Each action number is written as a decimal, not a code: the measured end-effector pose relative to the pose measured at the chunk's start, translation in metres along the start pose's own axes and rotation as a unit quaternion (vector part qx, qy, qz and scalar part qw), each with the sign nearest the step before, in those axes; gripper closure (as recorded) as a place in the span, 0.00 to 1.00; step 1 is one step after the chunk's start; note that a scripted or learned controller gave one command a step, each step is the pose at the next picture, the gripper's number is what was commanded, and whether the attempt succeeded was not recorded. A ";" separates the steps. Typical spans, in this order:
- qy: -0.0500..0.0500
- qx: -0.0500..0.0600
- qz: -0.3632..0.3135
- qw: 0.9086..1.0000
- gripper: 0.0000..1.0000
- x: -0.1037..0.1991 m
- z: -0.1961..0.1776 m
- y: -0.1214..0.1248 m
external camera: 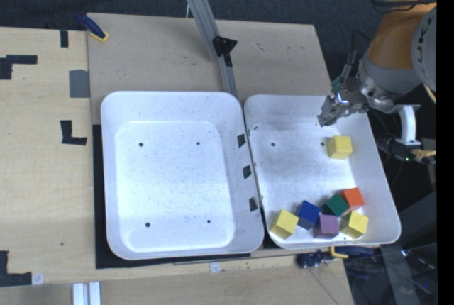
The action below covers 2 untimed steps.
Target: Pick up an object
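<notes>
One yellow cube (340,147) just below the end effector (329,114)

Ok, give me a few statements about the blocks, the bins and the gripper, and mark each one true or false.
1. All the blocks lie in the right bin. True.
2. The lone yellow block sits apart from the cluster. True.
3. The gripper holds a blue block. False: the blue block lies in the cluster at the bin's near edge, and nothing shows between the fingers.
4. The purple block is in the left bin. False: it lies in the right bin, beside the green block.
5. The orange block touches the green block. True.
</notes>
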<state>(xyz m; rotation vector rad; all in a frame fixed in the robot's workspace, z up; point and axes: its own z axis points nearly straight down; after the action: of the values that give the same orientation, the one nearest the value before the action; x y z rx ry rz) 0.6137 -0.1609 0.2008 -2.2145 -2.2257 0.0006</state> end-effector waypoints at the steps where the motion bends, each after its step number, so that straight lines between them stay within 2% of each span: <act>1: 0.000 -0.001 -0.001 1.000 1.00 0.047 -0.011 0.003; 2: 0.000 0.000 -0.001 1.000 1.00 0.106 -0.023 -0.002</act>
<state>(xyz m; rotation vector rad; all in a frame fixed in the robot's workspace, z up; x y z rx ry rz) 0.6111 -0.0547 0.2243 -2.2114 -2.2286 -0.0014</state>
